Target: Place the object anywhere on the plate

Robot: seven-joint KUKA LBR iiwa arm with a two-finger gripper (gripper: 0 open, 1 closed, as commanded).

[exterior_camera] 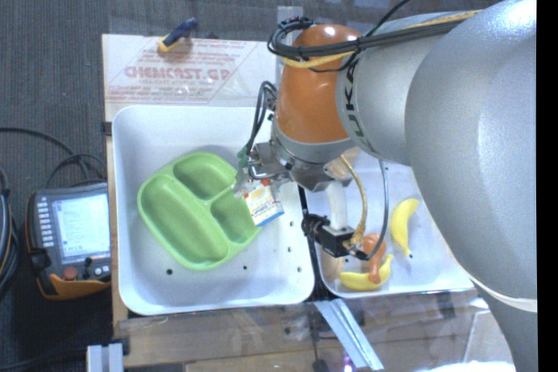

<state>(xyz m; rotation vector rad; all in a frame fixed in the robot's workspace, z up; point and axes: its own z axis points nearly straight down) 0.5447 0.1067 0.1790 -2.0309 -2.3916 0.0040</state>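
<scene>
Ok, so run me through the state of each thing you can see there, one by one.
Green divided plate: right way up in the left bin.
Small printed packet: tilted over the plate's right rim, just under the claw; held or not, cannot tell.
Banana: lying in the right bin.
Second banana: lying near that bin's front edge.
Orange piece: lying between the bananas.
Teach pendant: screen lit.

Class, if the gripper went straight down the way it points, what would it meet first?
Likely the small colourful packet just beneath the gripper, at the green plate's right rim; depth is unclear.
</scene>
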